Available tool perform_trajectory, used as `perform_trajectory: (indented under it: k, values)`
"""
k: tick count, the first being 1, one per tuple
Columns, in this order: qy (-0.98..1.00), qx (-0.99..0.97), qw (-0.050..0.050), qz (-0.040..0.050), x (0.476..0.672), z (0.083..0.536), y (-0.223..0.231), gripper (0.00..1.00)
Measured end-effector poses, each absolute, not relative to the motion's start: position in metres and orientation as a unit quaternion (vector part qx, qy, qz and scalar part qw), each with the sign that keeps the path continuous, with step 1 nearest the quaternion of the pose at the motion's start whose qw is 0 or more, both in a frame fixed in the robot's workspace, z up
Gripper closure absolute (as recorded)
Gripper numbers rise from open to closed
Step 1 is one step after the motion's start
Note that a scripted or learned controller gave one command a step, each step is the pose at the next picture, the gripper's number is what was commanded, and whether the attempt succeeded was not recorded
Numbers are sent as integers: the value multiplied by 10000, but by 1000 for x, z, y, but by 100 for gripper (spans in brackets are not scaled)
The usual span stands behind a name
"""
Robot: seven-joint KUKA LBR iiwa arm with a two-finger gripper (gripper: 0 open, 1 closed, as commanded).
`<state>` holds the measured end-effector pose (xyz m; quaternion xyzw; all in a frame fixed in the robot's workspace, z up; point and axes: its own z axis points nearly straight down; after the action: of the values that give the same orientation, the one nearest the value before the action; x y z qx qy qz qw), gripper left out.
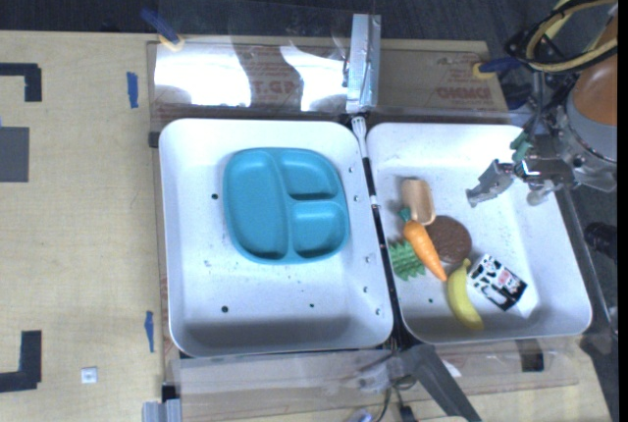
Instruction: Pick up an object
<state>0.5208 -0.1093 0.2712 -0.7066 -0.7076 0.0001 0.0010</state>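
Overhead, two shallow white bins sit side by side, glossy and round-cornered, their floors speckled with small dark dots. Filling much of the left bin (186, 302) is a smooth blue plastic tray (286, 204), moulded into three compartments. Clustered in the lower middle of the right bin (549, 243) are the toy foods: a tan bread-like piece (418, 198), an orange carrot (424, 248) with a green leafy top, a round brown patty (452, 237) touching the carrot, a curved yellow banana (461, 295) and, just beside it, a small white carton with black patches (497, 282). Above the bin's upper right part, near its right wall, hangs the metal gripper (508, 183), its fingers apart with nothing between them, well apart from the foods.
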Motion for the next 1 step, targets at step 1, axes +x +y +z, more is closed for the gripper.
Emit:
perform_trajectory:
  k: [1]
  values:
    - [-7281,-6854,-42,-33,526,114,-109,0]
